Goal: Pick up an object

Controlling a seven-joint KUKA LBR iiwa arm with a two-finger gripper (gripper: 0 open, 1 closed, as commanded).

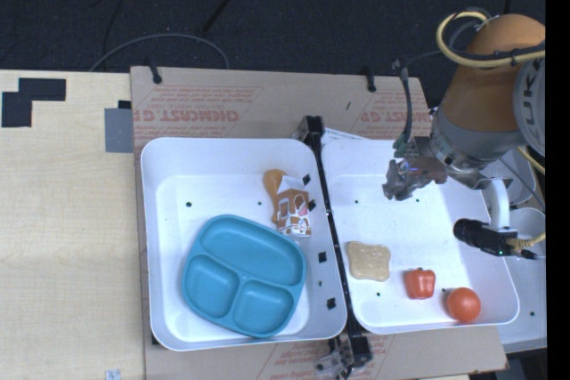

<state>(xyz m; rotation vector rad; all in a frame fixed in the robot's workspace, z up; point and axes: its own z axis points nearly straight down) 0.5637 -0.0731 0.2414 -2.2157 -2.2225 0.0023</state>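
Grey and dark, the claw hangs over the back part of the right bin. I cannot tell how it is set, and nothing shows in it. Well in front of it, on the bin floor, lie a tan toast, a red pepper and a tomato in a row, toast nearest the middle wall. Next door, the left bin holds a blue tray. Behind the tray, near the middle wall, lie a small packet and a brown piece. Both bins sit on the worktop.
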